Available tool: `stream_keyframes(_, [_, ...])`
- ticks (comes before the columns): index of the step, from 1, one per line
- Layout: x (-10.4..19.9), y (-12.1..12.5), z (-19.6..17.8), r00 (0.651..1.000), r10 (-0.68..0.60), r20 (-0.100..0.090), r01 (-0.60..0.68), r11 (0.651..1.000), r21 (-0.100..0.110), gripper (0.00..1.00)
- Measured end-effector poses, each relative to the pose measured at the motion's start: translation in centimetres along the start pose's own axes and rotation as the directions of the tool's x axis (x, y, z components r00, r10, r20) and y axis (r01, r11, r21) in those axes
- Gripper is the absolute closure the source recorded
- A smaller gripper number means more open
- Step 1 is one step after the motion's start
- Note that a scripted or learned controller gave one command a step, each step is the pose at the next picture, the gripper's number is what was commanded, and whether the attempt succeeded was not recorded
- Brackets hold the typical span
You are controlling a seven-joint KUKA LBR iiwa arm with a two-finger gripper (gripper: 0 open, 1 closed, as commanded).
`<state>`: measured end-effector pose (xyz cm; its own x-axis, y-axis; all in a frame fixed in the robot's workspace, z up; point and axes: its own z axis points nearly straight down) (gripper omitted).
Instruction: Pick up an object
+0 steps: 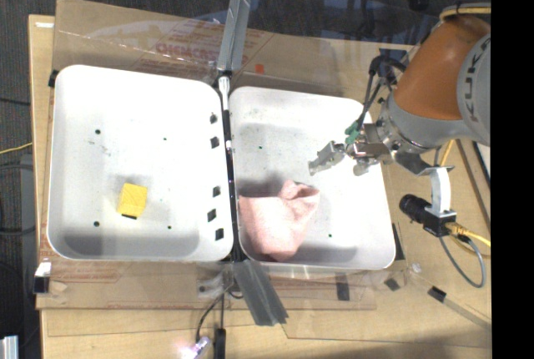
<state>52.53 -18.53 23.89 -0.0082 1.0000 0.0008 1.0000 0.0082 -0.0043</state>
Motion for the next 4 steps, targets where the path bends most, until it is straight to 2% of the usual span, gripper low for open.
stream_keyframes(1, [1.3,2.2,9.8,0.988,-0.156,0.000,0.156,0.988,0.001,0.00])
stream_keyframes(2, [5.7,3.5,14.8,0.966,-0.260,0.000,0.260,0.966,0.000,0.00])
stream_keyframes(3, [6.3,1.0,6.2,0.949,-0.315,0.002,0.315,0.949,-0.003,0.00])
stream_keyframes(4, [1.8,5.3,14.8,1.000,-0.002,0.001,0.002,1.000,-0.002,0.00])
